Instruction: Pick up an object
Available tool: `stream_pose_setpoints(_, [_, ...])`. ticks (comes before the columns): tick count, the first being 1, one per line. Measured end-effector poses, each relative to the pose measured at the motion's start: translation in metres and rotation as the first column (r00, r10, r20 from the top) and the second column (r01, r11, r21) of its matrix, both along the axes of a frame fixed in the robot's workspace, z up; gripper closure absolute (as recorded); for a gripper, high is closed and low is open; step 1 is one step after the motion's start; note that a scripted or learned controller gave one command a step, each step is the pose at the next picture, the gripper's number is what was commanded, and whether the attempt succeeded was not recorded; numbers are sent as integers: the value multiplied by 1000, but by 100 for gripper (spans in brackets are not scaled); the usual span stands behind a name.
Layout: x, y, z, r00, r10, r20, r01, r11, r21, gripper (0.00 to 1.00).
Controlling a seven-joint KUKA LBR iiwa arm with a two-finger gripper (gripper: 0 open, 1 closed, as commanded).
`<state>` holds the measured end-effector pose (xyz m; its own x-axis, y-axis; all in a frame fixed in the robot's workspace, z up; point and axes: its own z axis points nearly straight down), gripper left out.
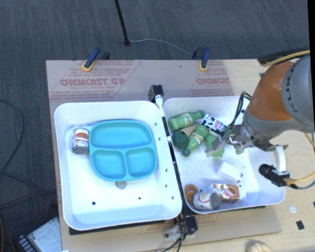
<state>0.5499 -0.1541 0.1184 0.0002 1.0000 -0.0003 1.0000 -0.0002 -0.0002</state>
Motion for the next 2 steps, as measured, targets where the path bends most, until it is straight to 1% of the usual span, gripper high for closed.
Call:
stream_pose_setpoints(1, [-35,46,-30,1000,-1,11,1,1000,-6,0])
stream_pose_setpoints(2, [-58,58,-29,1000,-1,17,1,1000,-6,0])
